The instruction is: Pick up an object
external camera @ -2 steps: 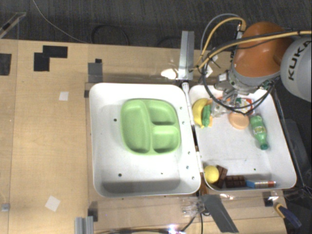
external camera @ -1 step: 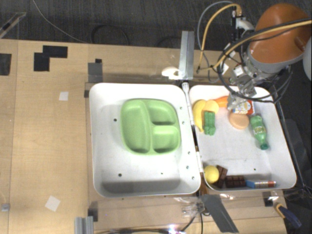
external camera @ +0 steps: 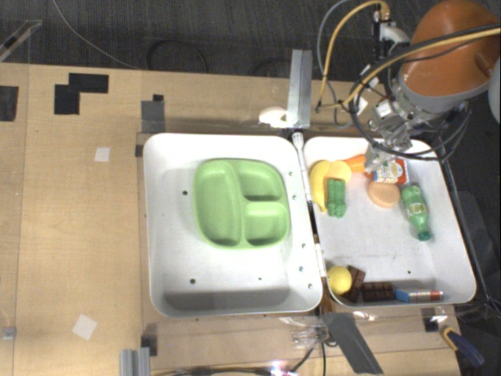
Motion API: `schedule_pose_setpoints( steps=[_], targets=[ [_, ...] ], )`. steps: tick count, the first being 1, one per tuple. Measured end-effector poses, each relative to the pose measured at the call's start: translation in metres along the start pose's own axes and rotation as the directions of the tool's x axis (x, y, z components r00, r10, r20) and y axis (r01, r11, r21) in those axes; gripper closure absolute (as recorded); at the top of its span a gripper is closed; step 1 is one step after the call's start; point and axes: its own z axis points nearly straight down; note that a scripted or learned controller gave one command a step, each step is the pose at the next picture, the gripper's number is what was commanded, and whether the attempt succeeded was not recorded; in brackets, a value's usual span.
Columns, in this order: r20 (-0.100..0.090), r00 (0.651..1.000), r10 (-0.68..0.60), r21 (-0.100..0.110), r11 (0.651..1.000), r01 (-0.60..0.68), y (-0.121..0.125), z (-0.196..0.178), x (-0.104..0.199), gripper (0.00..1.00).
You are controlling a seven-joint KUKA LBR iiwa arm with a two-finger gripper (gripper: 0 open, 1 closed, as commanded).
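Observation:
My gripper (external camera: 383,161) hangs over the far part of the right bin (external camera: 454,245), below the arm's orange band. It is right above a small red and white carton (external camera: 391,171) and partly covers it. A round tan disc (external camera: 383,196) lies just in front of the carton. A green bottle (external camera: 416,211) rests to the disc's right. A yellow banana (external camera: 322,177), a green bumpy piece (external camera: 337,197) and an orange piece (external camera: 356,163) lie to the gripper's left.
Along the right bin's near wall lie a lemon (external camera: 339,279), a brown chocolate bar (external camera: 369,291) and a marker (external camera: 419,294). The left bin (external camera: 168,233) holds a green divided tray (external camera: 239,202). Cables loop above the wrist.

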Motion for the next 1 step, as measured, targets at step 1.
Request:
schedule_pose_setpoints(
  steps=[1],
  targets=[
    [0.003, 1.000, 0.003, 0.009, 1.000, -0.003, -0.0029, -0.0128, -0.0018, 1.00]
  ],
)
